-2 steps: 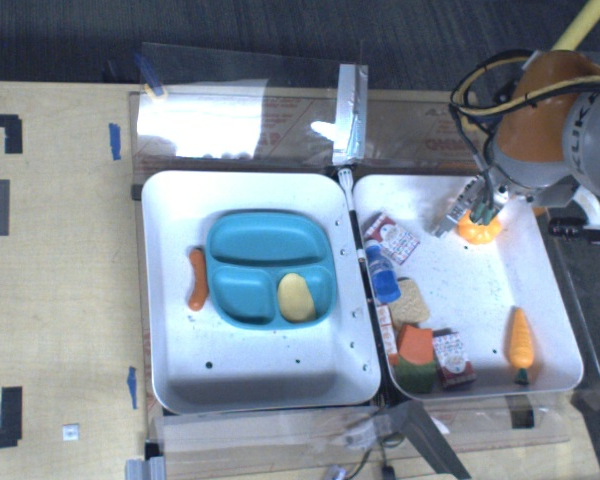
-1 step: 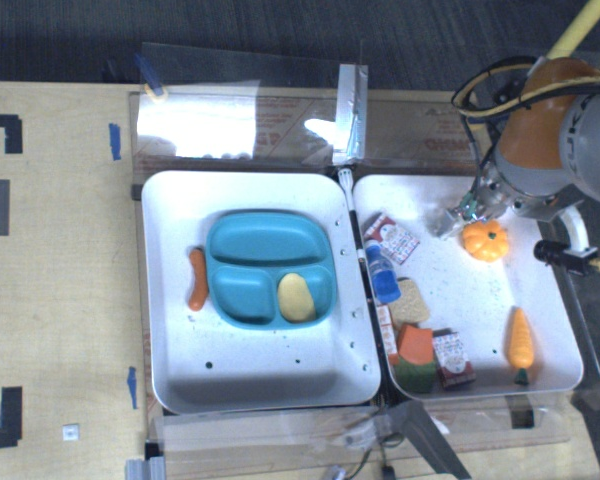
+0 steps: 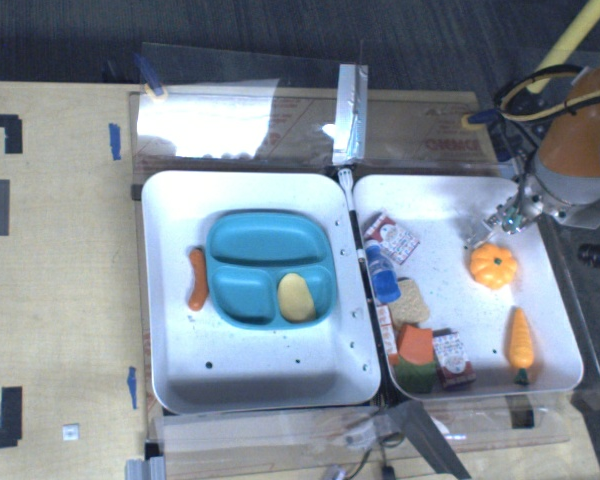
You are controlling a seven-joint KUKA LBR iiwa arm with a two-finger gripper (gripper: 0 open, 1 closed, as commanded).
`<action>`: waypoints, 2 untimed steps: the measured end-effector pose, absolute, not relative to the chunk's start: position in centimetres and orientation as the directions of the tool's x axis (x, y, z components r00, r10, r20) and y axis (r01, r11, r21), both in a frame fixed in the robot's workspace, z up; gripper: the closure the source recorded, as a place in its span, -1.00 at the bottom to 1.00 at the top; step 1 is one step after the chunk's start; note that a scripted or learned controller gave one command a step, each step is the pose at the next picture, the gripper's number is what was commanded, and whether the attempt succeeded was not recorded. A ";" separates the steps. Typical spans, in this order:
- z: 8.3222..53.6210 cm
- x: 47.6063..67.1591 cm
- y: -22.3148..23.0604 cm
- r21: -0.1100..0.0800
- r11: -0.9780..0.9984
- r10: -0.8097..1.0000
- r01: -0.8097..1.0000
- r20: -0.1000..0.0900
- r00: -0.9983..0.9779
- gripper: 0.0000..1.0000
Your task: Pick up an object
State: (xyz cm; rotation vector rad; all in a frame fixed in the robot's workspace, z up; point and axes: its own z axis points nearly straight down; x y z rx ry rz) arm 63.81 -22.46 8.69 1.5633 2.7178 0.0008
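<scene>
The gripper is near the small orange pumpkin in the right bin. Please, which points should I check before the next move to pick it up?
1. Gripper above the right bin: ok.
2. Gripper close to the pumpkin: ok, it sits just up and right of it.
3. Fingers open enough: cannot tell, too small and blurred.
4. Nothing already held: cannot tell.
5. Pumpkin free of neighbours: ok, the carrot and the red-and-white packet lie apart from it.
6. Gripper centred over the pumpkin: not ok, it is offset.
</scene>
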 end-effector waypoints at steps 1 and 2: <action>8.9 55.4 -19.9 0.001 0.276 0.961 0.961 0.001 -0.276 -1.00; 8.8 50.4 -19.2 0.006 0.275 0.961 0.961 -0.003 -0.275 -1.00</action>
